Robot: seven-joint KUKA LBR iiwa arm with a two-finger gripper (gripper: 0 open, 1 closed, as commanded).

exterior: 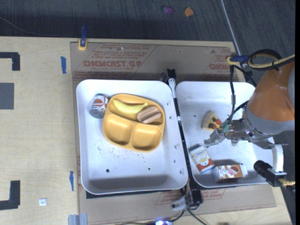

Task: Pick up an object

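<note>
From above, the gripper [216, 137] hovers in the right bin [197, 97], its fingers [211, 140] slightly apart and gripping nothing. A pizza slice toy [212, 121] lies just beyond them; two small cartons [201, 158] [230, 171] sit nearer the front rim. The left bin [89, 168] carries a yellow divided tray [132, 128] and a can [98, 106].

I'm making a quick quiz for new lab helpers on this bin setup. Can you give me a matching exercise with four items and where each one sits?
Things:
1. hot dog
2. can
3. pizza slice
4. yellow tray

Places:
A. left bin, outside the tray, against its upper left edge
B. right bin, upper middle, left of the tool
C. middle of the left bin
D. in the tray's top compartment, beside the banana

Pairs: 1-D, 2-A, 3-B, 4-C
</note>
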